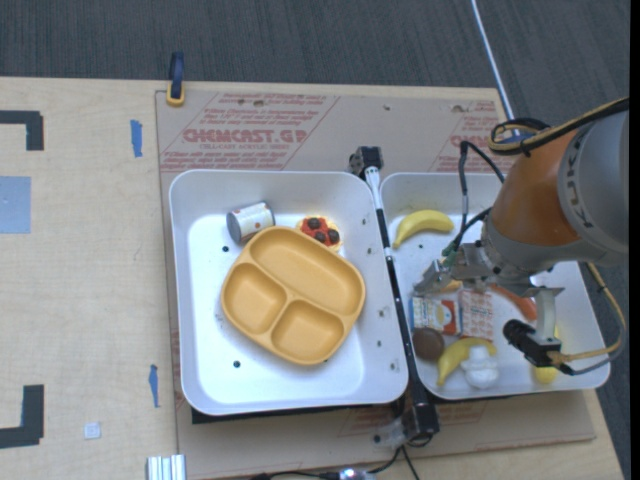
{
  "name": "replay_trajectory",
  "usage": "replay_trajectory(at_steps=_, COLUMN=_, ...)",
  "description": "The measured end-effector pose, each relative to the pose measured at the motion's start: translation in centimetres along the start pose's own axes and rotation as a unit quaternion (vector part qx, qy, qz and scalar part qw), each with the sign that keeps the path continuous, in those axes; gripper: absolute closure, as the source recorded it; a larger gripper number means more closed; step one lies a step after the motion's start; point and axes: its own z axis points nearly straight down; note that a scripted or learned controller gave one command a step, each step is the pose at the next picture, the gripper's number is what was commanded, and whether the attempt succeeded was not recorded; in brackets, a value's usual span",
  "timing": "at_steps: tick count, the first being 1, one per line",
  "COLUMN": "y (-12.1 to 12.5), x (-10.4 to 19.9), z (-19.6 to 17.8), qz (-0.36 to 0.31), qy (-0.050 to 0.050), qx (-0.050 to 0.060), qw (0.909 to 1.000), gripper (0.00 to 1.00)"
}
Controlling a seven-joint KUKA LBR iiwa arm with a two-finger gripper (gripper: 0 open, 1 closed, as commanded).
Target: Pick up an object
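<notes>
Cardboard sheet (pixel 330 128) under the bins: carried red printing across its top edge; the largest line seemed to begin "CHEMCAST", with "GP" following, but the letters were blurred and the reading was unsure.
Smaller red lines on the cardboard: too small to read.
Packet (pixel 455 315) in the right bin: bore red and white printing, not legible.

you're looking at a robotics lab: a plywood bench (pixel 80 268) marked with black and blue tape, two white bins (pixel 190 298) fixed side by side, loose cables (pixel 485 28) trailing over grey carpet (pixel 300 18), and toy food as test props.
</notes>
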Motion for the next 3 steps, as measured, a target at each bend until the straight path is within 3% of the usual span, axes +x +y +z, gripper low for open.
replay_trajectory(at_steps=1, y=0.8, x=-0.1, z=0.0, qz=0.0, qy=0.001, qx=0.001, qw=1.0, gripper=0.0)
replay_trajectory(at_steps=2, y=4.2, x=-0.4, z=0.0, qz=-0.001, qy=0.0, qx=0.0, qw=1.0, gripper=0.0)
replay_trajectory(at_steps=3, y=4.3, x=-0.4, z=-1.1, qz=-0.001, qy=0.0, qx=-0.002, qw=1.0, gripper=1.0)
